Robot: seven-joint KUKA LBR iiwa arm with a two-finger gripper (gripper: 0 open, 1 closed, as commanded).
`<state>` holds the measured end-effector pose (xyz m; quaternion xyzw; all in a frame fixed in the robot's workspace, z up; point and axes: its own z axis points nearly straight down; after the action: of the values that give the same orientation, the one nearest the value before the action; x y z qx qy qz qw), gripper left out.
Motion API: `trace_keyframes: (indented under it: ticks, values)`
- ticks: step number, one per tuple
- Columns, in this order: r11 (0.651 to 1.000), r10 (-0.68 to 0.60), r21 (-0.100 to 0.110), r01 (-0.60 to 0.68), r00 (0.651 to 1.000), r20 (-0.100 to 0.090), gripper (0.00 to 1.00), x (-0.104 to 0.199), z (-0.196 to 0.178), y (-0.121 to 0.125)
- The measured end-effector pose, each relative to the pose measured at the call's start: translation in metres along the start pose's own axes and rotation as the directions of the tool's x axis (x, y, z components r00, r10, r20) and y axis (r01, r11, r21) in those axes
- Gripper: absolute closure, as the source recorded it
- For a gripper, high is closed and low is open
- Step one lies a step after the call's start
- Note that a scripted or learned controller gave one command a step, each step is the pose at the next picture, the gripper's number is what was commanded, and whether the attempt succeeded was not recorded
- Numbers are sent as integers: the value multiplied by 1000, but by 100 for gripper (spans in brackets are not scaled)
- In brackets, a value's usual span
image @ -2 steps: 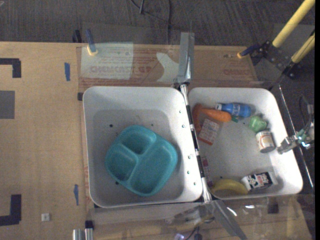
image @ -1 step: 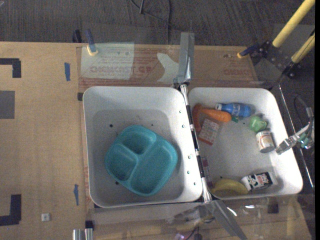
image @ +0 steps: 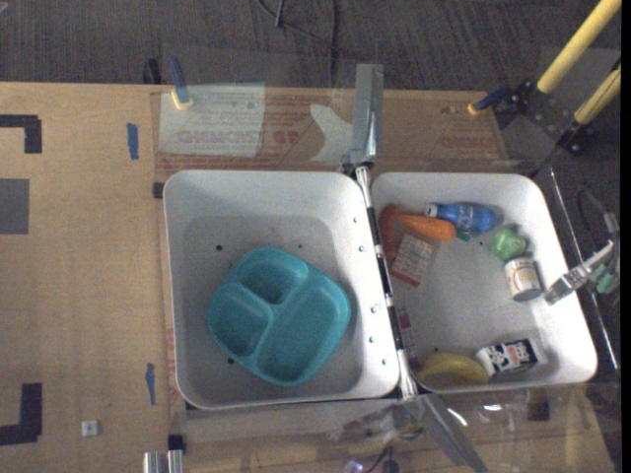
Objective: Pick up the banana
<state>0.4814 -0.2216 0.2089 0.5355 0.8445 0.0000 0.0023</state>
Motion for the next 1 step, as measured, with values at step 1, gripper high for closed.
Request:
trace_keyframes:
  ticks: [1]
  values:
    - [982,-188,-2,188,982,2,100,2,-9,8]
